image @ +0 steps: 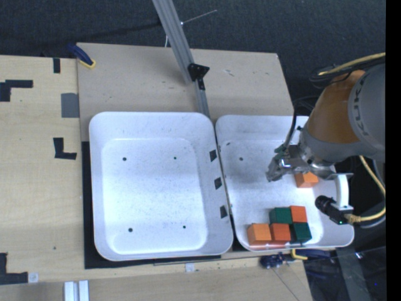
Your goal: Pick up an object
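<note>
My gripper (pixel 277 170) hangs over the middle of the right bin (pixel 250 137), pointing down and to the left. An orange block (pixel 307 180) lies just to its right, partly tucked under the wrist; nothing shows that it is held. A cluster of blocks sits at the bin's front edge: an orange block (pixel 259 232), another orange one (pixel 281 232), a green block (pixel 281 215), a small orange one (pixel 299 214) and a dark green one (pixel 302 231).
The left bin (pixel 100 168) stands next to the right one, with a raised rim between them. A slanted metal bar (pixel 178 36) crosses the bench behind the bins. Cables (pixel 369 215) hang at the arm's right.
</note>
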Motion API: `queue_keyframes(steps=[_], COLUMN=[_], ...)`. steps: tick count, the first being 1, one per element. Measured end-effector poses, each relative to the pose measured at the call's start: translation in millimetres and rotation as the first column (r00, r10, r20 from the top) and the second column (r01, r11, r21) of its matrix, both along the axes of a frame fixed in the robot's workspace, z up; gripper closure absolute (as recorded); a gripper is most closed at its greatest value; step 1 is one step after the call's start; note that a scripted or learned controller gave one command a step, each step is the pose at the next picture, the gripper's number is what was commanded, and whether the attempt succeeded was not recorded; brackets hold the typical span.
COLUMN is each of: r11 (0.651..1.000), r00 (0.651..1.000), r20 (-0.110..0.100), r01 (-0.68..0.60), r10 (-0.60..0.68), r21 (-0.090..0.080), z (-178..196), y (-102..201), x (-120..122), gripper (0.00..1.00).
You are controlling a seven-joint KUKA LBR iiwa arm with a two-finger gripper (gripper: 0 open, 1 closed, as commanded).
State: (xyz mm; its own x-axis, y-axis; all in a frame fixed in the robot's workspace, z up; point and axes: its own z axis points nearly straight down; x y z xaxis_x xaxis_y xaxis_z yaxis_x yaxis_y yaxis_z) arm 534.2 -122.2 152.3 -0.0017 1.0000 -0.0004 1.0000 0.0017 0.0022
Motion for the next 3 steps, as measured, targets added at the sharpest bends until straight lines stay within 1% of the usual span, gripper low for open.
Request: queue_keyframes(steps=[1, 2, 3], r11=[1.0, 1.0, 1.0], r00=[1.0, 1.0, 1.0], r20=[0.003, -0.001, -0.004], r01=[0.001, 0.0, -0.005], r10=[-0.001, 0.0, 0.005], r21=[-0.001, 0.0, 0.002], z=[56, 82, 71], y=[-10, -10, 41], x=[0, 1, 20], gripper=[1.0, 1.0, 1.0])
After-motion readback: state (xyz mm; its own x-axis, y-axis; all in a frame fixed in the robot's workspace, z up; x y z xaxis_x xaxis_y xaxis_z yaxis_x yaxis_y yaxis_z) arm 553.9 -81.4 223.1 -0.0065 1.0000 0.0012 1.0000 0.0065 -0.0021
